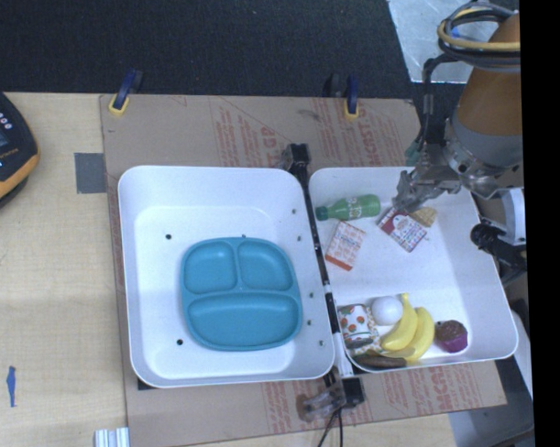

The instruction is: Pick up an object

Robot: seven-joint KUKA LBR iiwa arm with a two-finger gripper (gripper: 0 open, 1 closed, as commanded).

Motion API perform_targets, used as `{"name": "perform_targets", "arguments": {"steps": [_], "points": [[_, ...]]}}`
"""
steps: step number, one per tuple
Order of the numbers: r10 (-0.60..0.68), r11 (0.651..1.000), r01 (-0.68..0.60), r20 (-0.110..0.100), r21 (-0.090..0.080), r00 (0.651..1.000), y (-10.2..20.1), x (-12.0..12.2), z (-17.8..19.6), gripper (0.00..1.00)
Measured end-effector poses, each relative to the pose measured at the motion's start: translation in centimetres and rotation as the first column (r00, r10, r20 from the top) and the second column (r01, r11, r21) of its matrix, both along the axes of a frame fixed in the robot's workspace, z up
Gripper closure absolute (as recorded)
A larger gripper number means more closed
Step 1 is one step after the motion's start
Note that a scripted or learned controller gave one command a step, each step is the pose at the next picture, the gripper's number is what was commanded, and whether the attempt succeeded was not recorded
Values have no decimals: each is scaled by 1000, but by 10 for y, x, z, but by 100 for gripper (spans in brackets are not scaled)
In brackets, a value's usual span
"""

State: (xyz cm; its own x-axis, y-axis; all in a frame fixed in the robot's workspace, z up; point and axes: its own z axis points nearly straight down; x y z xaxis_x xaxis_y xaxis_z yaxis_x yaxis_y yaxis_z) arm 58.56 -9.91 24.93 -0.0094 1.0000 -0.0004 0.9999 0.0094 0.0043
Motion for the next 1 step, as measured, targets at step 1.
{"name": "perform_targets", "arguments": {"steps": [1], "points": [[-2, 1000, 2, -10, 1, 1000, 25, 12, -21, 100]]}}
